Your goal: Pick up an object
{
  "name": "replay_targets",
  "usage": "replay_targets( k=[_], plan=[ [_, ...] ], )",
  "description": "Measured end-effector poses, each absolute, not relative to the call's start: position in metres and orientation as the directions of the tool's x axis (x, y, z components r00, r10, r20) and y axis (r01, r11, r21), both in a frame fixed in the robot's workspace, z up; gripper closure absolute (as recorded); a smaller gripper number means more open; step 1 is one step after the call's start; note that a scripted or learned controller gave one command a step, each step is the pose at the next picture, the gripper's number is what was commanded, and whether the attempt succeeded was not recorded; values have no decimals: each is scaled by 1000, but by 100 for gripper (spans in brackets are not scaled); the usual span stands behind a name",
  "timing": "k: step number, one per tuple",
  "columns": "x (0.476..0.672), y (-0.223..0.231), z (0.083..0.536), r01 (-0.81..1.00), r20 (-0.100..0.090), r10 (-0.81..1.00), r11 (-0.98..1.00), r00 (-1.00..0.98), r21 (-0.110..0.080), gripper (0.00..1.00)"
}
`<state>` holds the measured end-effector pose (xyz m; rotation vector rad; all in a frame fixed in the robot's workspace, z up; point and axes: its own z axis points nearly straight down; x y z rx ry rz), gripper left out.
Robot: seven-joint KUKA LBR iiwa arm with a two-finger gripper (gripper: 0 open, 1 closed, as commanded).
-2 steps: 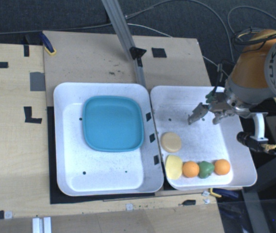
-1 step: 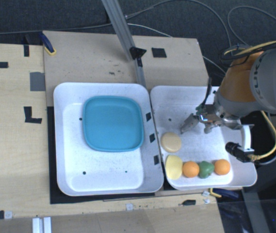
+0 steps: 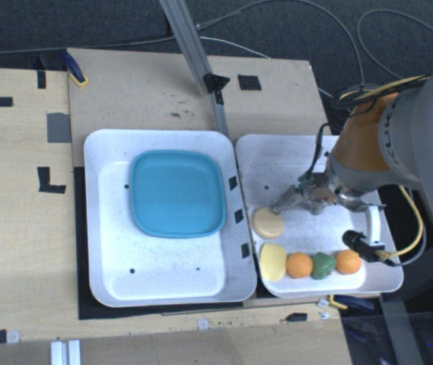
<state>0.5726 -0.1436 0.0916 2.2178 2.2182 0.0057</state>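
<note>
No readable writing; the claw (image 3: 278,202), grip state unclear, hangs above a cream ball (image 3: 268,223).

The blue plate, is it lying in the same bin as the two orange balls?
No, the blue plate lies in the left bin, while the two orange balls lie in the right bin.

A single fixed camera looks down at a slant on the bench (image 3: 18,166) from above, far enough back to take in both white bins whole: the left bin (image 3: 106,219) and the right bin (image 3: 277,154). The arm (image 3: 376,139) enters from the frame's right, its gripper (image 3: 288,200) over the right bin, the left bin lying beyond it toward the frame's middle. Dark floor crosses the top.
</note>
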Motion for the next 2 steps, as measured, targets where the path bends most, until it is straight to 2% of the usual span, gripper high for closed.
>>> replay_targets(
  k=[1, 2],
  plan=[
    [572, -144, 101, 1000, -2, 1000, 1, -1, 3, 100],
    [573, -142, 143, 1000, -1, 1000, 1, -1, 3, 100]
  ],
)
